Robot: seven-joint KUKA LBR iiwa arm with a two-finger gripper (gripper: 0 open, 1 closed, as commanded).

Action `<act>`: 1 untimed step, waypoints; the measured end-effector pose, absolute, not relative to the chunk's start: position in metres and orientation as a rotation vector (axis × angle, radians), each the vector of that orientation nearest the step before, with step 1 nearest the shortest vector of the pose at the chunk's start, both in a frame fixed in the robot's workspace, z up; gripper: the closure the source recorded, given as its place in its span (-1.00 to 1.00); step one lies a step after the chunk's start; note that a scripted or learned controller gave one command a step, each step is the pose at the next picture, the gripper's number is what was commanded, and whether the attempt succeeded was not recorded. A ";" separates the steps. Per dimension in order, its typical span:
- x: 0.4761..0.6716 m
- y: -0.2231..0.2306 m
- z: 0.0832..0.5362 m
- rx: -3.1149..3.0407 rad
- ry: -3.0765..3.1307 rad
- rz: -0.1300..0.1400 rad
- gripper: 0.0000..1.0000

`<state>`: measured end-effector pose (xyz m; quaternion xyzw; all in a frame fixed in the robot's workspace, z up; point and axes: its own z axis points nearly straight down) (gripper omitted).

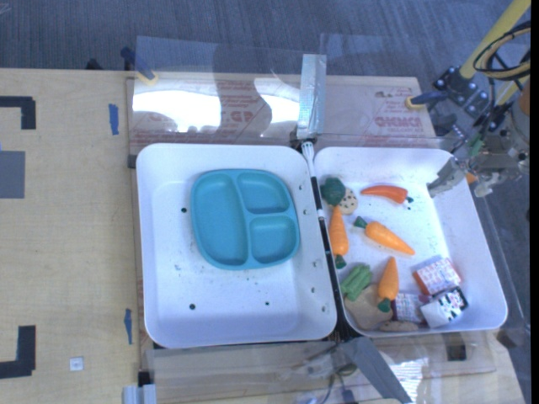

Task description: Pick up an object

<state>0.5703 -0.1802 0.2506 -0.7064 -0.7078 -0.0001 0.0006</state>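
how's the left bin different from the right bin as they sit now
The left bin holds one thing, a teal divided plate lying flat near its middle; the right bin holds many small toy foods, carrots among them. The left bin's floor is mostly bare white; the right bin's is crowded toward its left and near sides. Both are shallow, white and sit side by side.

Two white bins [160, 301], one blue plate [245, 218], three carrots [387, 236], one chili [384, 193].
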 end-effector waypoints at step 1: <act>0.618 -0.164 0.092 -2.435 -1.987 -0.002 -1.00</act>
